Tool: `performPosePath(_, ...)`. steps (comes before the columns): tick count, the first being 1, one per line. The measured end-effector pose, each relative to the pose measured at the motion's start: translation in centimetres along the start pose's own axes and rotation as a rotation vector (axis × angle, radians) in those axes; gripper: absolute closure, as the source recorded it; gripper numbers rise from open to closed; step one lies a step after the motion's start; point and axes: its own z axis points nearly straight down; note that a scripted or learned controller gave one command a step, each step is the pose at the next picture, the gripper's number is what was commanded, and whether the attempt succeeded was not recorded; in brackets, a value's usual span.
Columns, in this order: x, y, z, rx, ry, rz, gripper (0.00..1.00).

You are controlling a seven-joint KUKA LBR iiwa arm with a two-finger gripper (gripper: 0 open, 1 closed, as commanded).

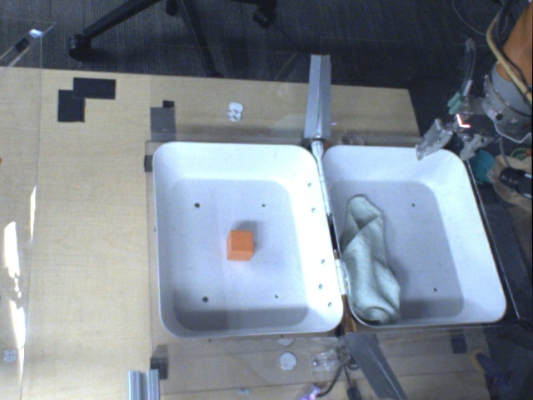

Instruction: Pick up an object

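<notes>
A small orange cube (241,245) lies near the middle of the left bin (179,223). A crumpled pale cloth (369,257) lies in the right bin (441,248), against its left wall and reaching to the front. My gripper (445,138) hangs over the back right corner of the right bin, well away from both the cloth and the cube. Nothing shows in its grasp. The arm's wrist (508,90) sits at the view's right edge.
A grey metal bar (318,98) stands upright behind the seam between the bins. Black tape marks (83,97) lie on the wooden bench at the left. An office chair base (175,7) is on the floor behind. Cables (508,173) hang to the right of the right bin.
</notes>
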Motion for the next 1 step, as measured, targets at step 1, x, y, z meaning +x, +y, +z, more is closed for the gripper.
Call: performPosePath(1,-0.96,2.67,16.32,-0.005,-0.002,-0.094,0.0)
